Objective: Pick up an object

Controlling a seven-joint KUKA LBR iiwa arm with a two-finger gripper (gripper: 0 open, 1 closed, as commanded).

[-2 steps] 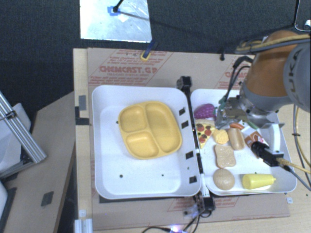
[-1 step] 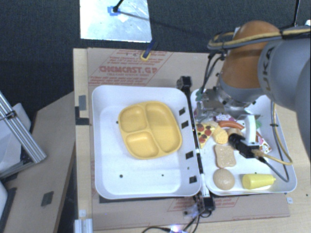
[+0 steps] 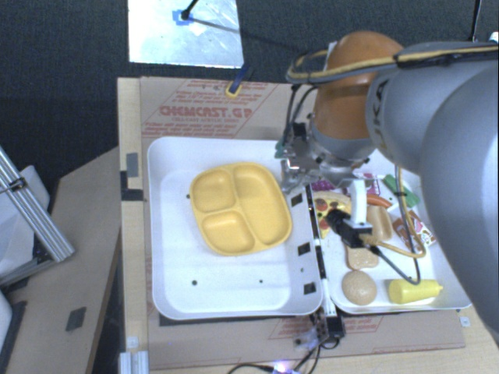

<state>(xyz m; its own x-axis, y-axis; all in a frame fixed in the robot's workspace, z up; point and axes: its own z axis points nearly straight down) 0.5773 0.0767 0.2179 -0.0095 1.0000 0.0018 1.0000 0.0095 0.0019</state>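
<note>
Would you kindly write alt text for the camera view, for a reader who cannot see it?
A grey robot arm with an orange band reaches from the right over the right bin, which holds small toy foods. The left bin holds a yellow divided plate.

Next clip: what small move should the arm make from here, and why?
Probably a slight shift deeper into the right bin before lowering. The claw hangs by the wall between the bins, at the right bin's far corner, with nothing visibly held; the small toy foods lie just beyond it, while the yellow plate in the left bin looks too wide to pinch.
</note>
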